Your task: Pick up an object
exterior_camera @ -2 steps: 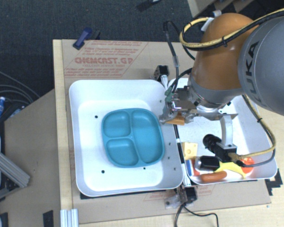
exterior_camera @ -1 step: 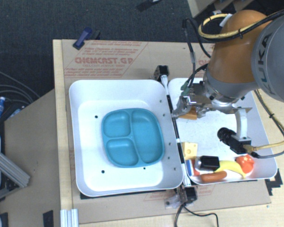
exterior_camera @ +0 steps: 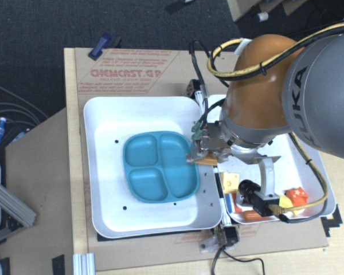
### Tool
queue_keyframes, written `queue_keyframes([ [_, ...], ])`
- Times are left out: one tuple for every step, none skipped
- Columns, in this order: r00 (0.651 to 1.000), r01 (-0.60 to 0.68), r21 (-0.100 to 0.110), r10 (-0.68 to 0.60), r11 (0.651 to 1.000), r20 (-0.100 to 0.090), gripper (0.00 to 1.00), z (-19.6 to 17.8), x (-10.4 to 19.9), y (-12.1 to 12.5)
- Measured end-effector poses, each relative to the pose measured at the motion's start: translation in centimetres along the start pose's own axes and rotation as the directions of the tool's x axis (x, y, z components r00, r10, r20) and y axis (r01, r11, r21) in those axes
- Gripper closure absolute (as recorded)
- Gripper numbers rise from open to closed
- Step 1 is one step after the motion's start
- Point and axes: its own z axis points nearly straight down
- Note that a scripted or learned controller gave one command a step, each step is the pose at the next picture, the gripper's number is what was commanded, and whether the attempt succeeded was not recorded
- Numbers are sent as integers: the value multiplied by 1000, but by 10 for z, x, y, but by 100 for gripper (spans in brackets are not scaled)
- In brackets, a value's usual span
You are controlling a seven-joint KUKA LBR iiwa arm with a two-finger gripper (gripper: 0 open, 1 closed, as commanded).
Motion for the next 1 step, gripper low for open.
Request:
queue_keyframes([
  [1000, -1, -6, 1, 1000, 2, 100, -6, -107, 19],
])
